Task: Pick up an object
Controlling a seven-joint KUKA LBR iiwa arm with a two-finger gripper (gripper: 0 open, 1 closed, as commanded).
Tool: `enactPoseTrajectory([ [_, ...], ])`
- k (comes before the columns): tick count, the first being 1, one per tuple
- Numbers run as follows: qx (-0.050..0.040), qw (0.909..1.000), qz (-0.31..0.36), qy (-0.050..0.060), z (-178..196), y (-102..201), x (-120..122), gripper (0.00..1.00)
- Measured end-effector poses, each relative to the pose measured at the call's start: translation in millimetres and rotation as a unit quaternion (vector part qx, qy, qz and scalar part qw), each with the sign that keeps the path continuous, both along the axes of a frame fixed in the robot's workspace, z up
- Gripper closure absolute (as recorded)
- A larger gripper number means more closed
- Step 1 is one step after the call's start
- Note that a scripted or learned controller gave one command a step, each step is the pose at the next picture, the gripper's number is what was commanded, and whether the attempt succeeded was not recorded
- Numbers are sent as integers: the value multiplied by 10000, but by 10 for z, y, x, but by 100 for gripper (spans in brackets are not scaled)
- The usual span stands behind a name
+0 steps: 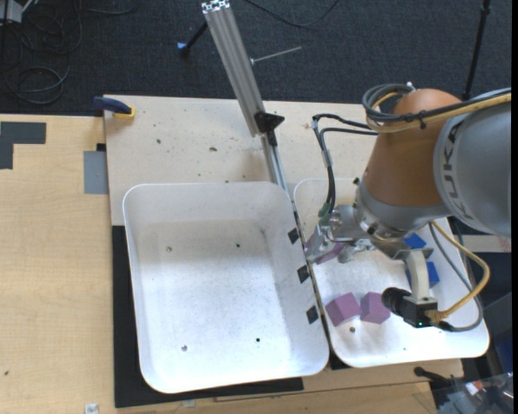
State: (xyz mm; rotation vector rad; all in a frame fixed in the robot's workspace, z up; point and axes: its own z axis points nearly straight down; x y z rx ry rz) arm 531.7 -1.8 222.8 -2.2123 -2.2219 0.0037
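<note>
My gripper (338,241) hangs low over the left part of the right bin (432,345), close to the wall between the two bins. A small purple piece (325,253) shows right at the gripper's lower left; whether it is held is unclear. Two purple blocks (343,307) (375,308) lie side by side on the bin floor, in front of the gripper and apart from it. A blue object (415,242) is partly hidden behind the wrist, to the right.
The left bin (155,231) is wide and shallow, with only dark specks on its floor. A slanted aluminium bar (238,59) rises from the bench behind the bins. A blue-and-yellow clamp (114,107) sits at the bench's far left corner.
</note>
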Motion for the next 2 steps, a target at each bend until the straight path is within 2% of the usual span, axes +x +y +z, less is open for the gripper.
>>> enactPoseTrajectory([
  [2, -7, 10000, 3, -8, 134, 950, 132, 100],
])
